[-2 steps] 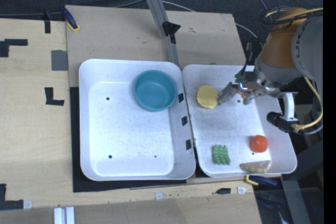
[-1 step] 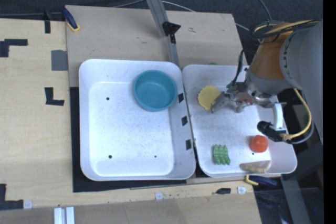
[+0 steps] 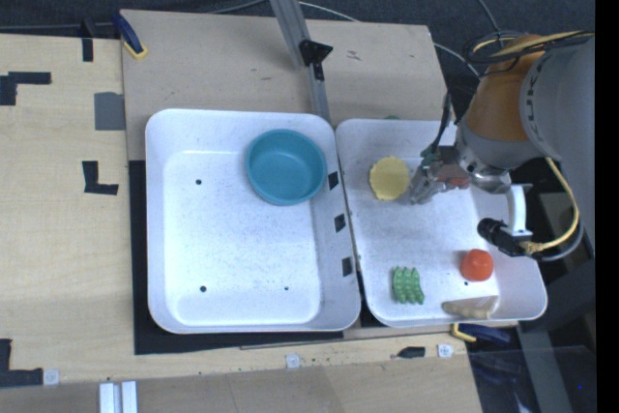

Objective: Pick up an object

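In the right bin (image 3: pixel 382 300), low over the white floor, the gripper (image 3: pixel 418 191) hangs from the grey arm (image 3: pixel 551 102) with its orange band (image 3: pixel 498 106), reaching in from the right edge. Whether the claw is spread or clenched I cannot tell — the metal tip is small and blurred against the bin. Nothing can be seen between its tips.

Just to the left of the claw lies a yellow round object (image 3: pixel 389 178), flat and pale; it is right beside the tip, but contact cannot be made out. Below the claw and a little to the left, toward the bin's near edge, sits a green knobbly object (image 3: pixel 407 284). Below and to the right, well apart from the claw, is a small red ball-like object (image 3: pixel 476 264), and just beneath that a pale tan piece (image 3: pixel 472 307) rests against the bin's near rim.

Far to the left of the claw, past the divide between the bins, a blue bowl (image 3: pixel 285 166) stands upright in the upper part of the left bin (image 3: pixel 184 237) — its inside looks bare.
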You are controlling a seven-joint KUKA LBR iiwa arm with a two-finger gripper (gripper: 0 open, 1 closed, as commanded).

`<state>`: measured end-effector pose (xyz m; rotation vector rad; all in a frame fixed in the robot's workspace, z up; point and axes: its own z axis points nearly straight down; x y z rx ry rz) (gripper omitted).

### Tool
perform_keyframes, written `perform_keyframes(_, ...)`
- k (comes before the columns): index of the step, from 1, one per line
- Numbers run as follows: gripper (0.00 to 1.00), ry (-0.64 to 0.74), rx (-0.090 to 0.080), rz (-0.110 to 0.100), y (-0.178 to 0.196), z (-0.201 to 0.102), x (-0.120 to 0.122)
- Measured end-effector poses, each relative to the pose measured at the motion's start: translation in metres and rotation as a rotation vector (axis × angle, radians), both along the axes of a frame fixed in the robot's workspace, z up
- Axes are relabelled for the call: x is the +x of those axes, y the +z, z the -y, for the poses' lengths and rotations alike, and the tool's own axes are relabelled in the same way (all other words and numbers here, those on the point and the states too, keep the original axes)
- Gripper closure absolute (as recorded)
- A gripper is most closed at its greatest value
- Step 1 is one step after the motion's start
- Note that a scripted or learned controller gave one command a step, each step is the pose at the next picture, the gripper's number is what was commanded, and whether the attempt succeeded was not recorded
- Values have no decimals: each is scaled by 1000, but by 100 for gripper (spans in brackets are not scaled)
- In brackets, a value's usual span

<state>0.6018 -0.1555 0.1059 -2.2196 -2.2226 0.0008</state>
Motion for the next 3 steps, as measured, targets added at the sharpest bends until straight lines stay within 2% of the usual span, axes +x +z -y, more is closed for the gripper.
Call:
perform_keyframes(2, 100, -1, -1, 4, 108, 7, -3)
perform_keyframes(3, 100, 1, 1, 0, 106, -36, -3)
